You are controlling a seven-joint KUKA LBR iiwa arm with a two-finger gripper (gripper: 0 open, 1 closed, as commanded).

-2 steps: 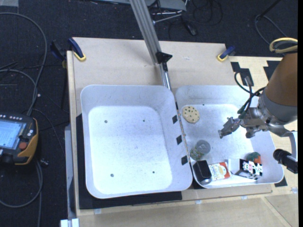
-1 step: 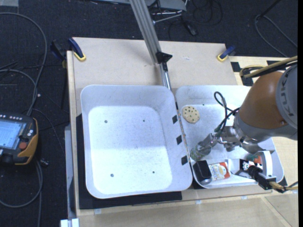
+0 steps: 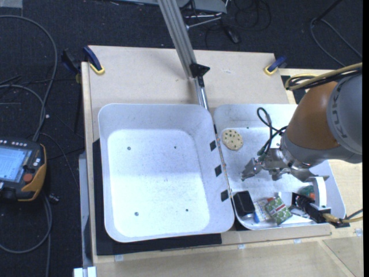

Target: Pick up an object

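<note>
End effector (image 3: 252, 171) low in right bin (image 3: 242, 115), finger state unclear; round speckled cookie (image 3: 232, 138) just beyond, black block (image 3: 243, 202) nearer.

One camera is looking down at a slant from above the bench (image 3: 173, 74), far enough back to be taking in both bins (image 3: 155, 172) and some dark floor (image 3: 40, 51). The arm (image 3: 323, 120) is reaching in from its right.

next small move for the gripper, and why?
Probably shift toward the near end of the right bin and descend over the black block. The gripper hangs over bare bin floor with nothing between its fingers; the block lies just below it in the view, the round tan disc just above.
</note>
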